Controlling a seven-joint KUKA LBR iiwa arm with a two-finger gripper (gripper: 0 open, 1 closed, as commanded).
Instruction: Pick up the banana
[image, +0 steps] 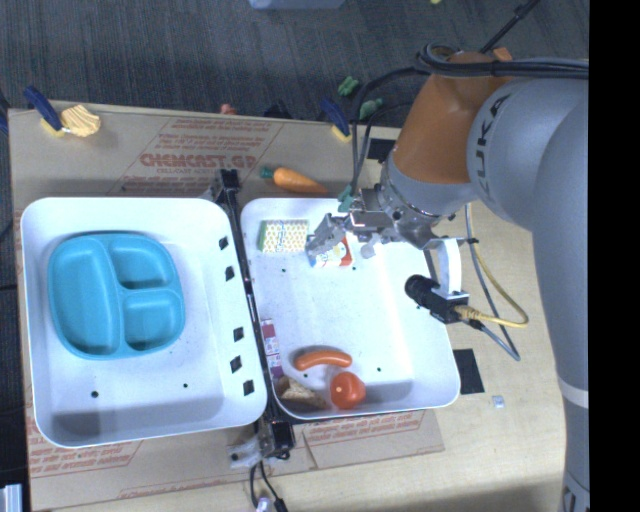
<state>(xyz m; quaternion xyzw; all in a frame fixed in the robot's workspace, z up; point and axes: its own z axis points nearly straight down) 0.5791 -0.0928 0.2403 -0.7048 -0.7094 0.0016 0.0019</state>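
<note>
My gripper (328, 242) hangs low over the upper middle of the right bin (420, 350). Just under it lies a small white, red and blue item (341, 258); whether they touch cannot be made out. A green and white packet (283, 236) lies just left of the gripper. At the bin's front edge sit an orange-red sausage (322, 358), a red tomato (347, 390) and a brown piece (298, 396).
The left bin (60, 400) holds a blue divided tray (115, 292). A carrot (296, 181) lies on the cardboard behind the right bin. A yellow and blue clamp (72, 121) sits at the far left corner. Cables (490, 318) trail right of the wrist.
</note>
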